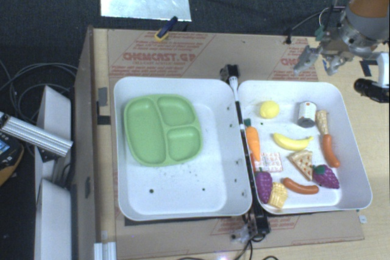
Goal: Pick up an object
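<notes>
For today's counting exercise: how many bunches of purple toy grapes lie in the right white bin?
2. One purple plastic grape bunch lies near the bin's front left, beside the yellow corn piece. The other purple grape bunch lies front right, beside the triangular sandwich wedge. None seems hidden.

Two white bins (177,85), one green tray (163,129), two grape bunches (263,184), two sausages (300,186), one carrot (253,142), one banana (291,141), one lemon (269,109), one can (306,112).

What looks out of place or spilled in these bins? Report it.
Nothing is badly wrong. The carrot lies against the divider at the right bin's left edge, beside the other toy food. Dark specks dot the left bin's floor below the green plate. The gripper hovers outside.
</notes>
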### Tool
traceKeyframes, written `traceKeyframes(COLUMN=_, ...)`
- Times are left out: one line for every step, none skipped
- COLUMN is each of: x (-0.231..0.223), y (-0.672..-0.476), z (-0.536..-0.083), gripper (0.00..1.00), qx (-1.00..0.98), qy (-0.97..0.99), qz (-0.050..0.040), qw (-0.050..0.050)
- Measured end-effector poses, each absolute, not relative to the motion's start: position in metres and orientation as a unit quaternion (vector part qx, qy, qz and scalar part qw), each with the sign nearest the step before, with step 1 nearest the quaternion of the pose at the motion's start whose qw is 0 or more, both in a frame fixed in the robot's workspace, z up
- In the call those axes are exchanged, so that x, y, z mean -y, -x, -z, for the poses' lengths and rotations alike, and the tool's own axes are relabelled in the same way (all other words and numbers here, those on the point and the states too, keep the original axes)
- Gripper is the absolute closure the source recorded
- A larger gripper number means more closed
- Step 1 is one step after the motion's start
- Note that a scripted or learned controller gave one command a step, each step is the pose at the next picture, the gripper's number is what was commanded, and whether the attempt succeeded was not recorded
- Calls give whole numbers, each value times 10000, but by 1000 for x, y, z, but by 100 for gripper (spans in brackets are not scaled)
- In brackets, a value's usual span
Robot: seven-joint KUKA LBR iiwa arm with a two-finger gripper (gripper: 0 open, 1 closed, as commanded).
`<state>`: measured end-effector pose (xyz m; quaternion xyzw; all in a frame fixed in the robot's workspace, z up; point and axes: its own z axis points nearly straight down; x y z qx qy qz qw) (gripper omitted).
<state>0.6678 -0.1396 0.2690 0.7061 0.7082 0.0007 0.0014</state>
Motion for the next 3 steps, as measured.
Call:
traceKeyframes(x=110, y=-668, z=-147, gripper=0, qx=-7088, qy=-7054, qz=3, qw=-10)
traceKeyframes(x=90, y=-659, z=-84, gripper=0, qx=-7089, qy=-7053, qz=1, qw=-3)
traceKeyframes(x=90, y=-660, z=-96, gripper=100, qx=-7095, qy=-7047, qz=-16, qw=17)
